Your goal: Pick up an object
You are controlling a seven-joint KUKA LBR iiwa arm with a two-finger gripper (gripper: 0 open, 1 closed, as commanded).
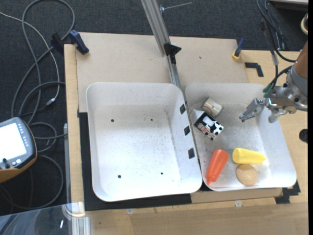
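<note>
The right bin (274, 131) holds several small objects. An orange cylinder (216, 164) leans against its front left wall. Beside it lie a yellow piece (249, 155) and a tan round piece (247, 175). A black-and-white patterned block (209, 126) and a small beige block (212, 106) sit near the bin's left wall. My gripper (259, 110) hangs over the right bin's back right part, up and right of the yellow piece, with nothing seen between its fingers.
The left bin (98, 131) stands beside the right one, with a metal pole (156, 23) rising from between them at the back. Cables (39, 82) trail over the floor at left, beside a handheld pendant (14, 148). Clamps sit at the board's back corners.
</note>
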